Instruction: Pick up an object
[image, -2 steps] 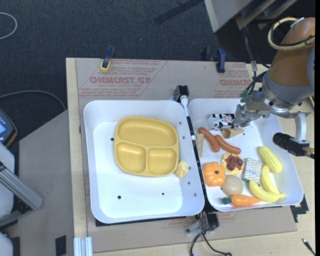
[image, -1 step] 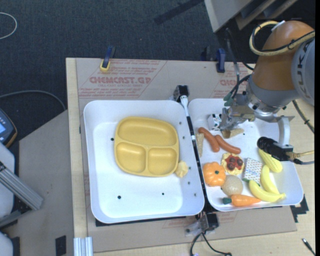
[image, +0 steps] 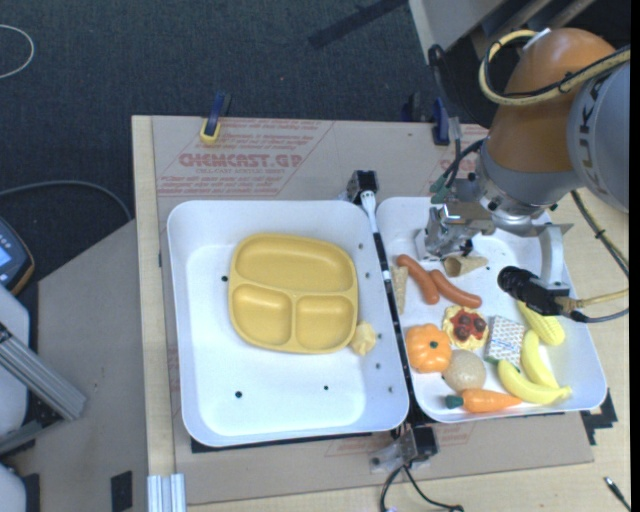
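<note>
Carrot (image: 490, 401), bananas (image: 533, 372) and pumpkin (image: 429, 349) crowd the right bin (image: 590, 385); end effector (image: 447, 240) state unclear.

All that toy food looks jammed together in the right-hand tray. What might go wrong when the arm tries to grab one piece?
The gripper hangs over the right bin's far end, near the sausages. These lie side by side, so it might nudge one away or catch both. The pumpkin, potato and carrot touch, so a grab there could shove neighbours.
</note>
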